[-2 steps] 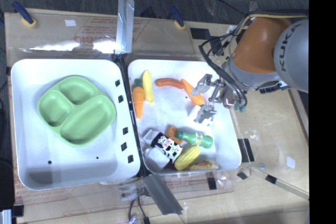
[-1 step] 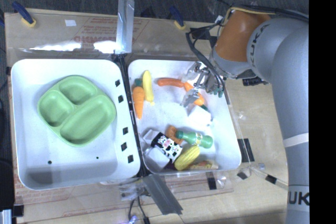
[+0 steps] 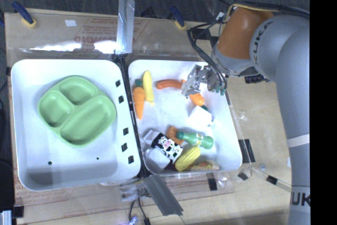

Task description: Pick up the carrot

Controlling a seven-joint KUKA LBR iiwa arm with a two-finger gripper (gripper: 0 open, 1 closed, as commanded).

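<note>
1. Whether my fingers stand apart or together, I cannot tell: my gripper (image 3: 197, 83) is a small metallic cluster seen from above, low over the upper right part of the right bin (image 3: 231, 134).
2. Just below my gripper lies a small orange piece (image 3: 197, 99) with a dark green end, touching or nearly touching my tip; I cannot tell whether it sits between my fingers.
3. Below that piece rests a white block (image 3: 199, 116).
4. My target, the carrot (image 3: 138, 101), lies along the right bin's left wall, orange, with its length running up and down the view, well apart from my gripper.
5. Just beside the carrot, on its right, lies a yellow banana-like piece (image 3: 148, 86), also lengthwise.
6. Between that piece and my gripper lies an orange-red sausage shape (image 3: 169, 84), stretched sideways.
7. At the bin's lower end sits a cluster: a green bottle (image 3: 196, 139), a black-and-white cow-patterned toy (image 3: 167, 148), a yellow corn cob (image 3: 188, 158) and a small orange bit (image 3: 172, 132).
8. Over in the left bin (image 3: 31, 166) rests a green divided plate (image 3: 77, 109) with three compartments.
9. My grey arm (image 3: 287, 50), with its orange band (image 3: 241, 30), comes in from the right.
</note>
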